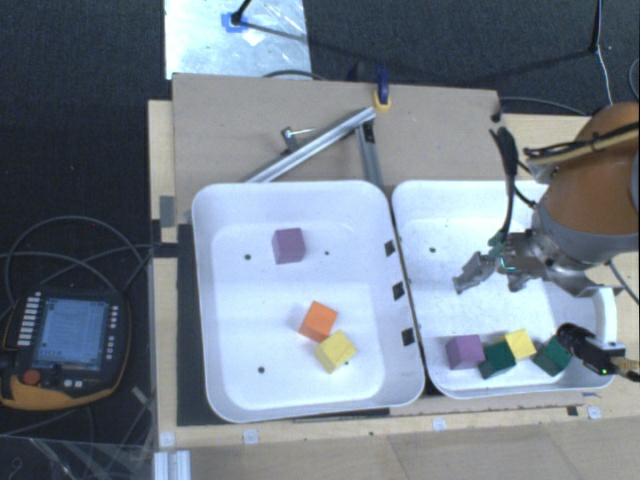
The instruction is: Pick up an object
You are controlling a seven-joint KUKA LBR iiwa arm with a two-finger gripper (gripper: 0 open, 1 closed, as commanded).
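Dark carpet surrounds the pale wooden worktop [300,448], which bears two shallow white bins side by side. Over the right bin [440,208] hang the jaws [478,270] of the grey arm [590,188], spread open with nothing between them, pointing toward the bins' shared divide.

Nearest, just below the jaws along the right bin's near wall, sits a row of blocks: a purple block [464,350], then a dark green block [496,360] touching a small yellow block [520,344], and farther from the jaws a second green block [552,356].

Across the divide, in the left bin [215,298], an orange block [319,321] and a yellow cube [336,351] lie touching, on the side away from the arm and lower than the jaws. A lone purple cube [288,245] sits farther off, about level with the jaws.

Beyond the bins a metal bar [315,143] lies slanted on a brown board [430,128]. Well away, off the worktop on the floor, rests a teach pendant [65,348].
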